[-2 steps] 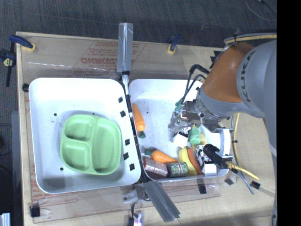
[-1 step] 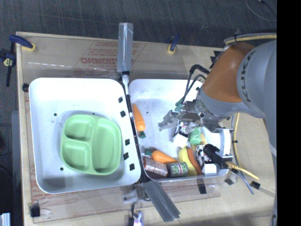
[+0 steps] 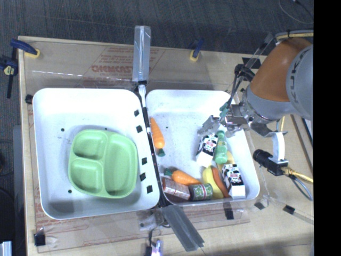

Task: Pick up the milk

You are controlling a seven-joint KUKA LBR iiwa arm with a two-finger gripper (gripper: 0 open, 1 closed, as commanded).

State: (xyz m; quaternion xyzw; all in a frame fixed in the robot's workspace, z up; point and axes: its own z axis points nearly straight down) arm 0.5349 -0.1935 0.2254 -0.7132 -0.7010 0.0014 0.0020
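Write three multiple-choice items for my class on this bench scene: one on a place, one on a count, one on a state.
1. Where does the green plate lie?
A. left bin
B. right bin
C. on the bench

2. How many carrots lie in the right bin?
A. none
B. two
C. five

3. How does the pincer stand?
A. over the left bin
B. outside both bins
C. low over the right bin, by a milk carton

Key: 1 A, it sits inside the left bin. 2 B, one carrot by the divider, another carrot lower down. 3 C, it hovers beside that carton.

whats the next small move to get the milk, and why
Probably a short descent onto the nearer milk carton. The gripper sits just above its top end, and a green bottle lies against its right side, so drop straight down.
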